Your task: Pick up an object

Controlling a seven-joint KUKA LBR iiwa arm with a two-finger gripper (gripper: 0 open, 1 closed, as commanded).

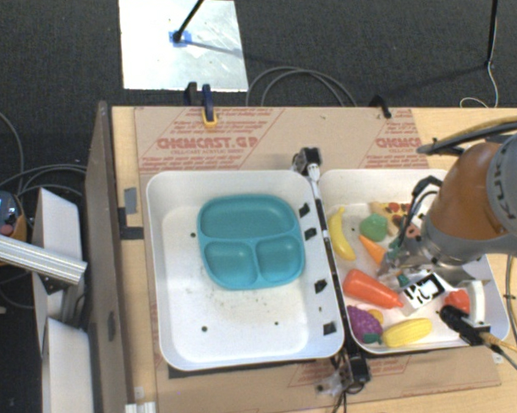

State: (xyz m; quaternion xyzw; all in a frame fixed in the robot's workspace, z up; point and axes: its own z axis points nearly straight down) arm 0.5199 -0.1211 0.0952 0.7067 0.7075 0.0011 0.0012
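Hovering end effector (402, 264) above carrot (371, 288), contact perhaps unclear.

Glossy plastic toy banana (338, 233) and carrot (371, 289); smooth matt teal tray (250, 241); white plastic bins (181, 280).

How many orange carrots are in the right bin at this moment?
2. A large carrot lies near the bin's left middle, above the purple grapes. A small carrot sits just below the green vegetable. The arm may hide more.
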